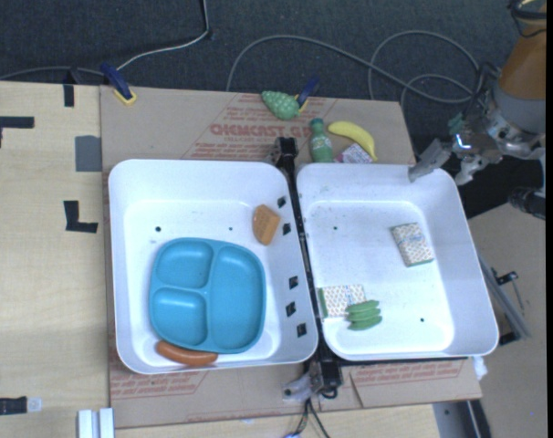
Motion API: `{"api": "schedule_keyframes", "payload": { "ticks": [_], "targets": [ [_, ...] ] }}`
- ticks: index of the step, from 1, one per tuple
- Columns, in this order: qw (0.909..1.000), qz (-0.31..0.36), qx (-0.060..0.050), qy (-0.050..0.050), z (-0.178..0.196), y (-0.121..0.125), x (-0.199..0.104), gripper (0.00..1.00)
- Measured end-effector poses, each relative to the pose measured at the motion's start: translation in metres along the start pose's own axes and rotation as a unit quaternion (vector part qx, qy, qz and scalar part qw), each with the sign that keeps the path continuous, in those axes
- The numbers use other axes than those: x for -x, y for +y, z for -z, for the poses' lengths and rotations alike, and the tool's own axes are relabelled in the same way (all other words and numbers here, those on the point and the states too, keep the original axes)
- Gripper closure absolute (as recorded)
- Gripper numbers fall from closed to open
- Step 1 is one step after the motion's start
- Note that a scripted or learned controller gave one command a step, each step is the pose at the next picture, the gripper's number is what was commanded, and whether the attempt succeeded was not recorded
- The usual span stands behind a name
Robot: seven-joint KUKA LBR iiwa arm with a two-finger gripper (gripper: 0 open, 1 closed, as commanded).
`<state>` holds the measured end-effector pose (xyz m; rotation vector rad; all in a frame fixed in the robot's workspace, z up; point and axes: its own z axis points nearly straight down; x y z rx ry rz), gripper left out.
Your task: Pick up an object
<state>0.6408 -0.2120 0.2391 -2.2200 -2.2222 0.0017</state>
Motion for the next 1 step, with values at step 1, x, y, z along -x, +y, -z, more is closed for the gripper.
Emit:
{"api": "schedule_keyframes", "payload": {
  "ticks": [1],
  "targets": [
    [1.0, 0.001, 0.001, 0.0, -0.145, -0.054, 0.0101, 0.0]
  ]
}}
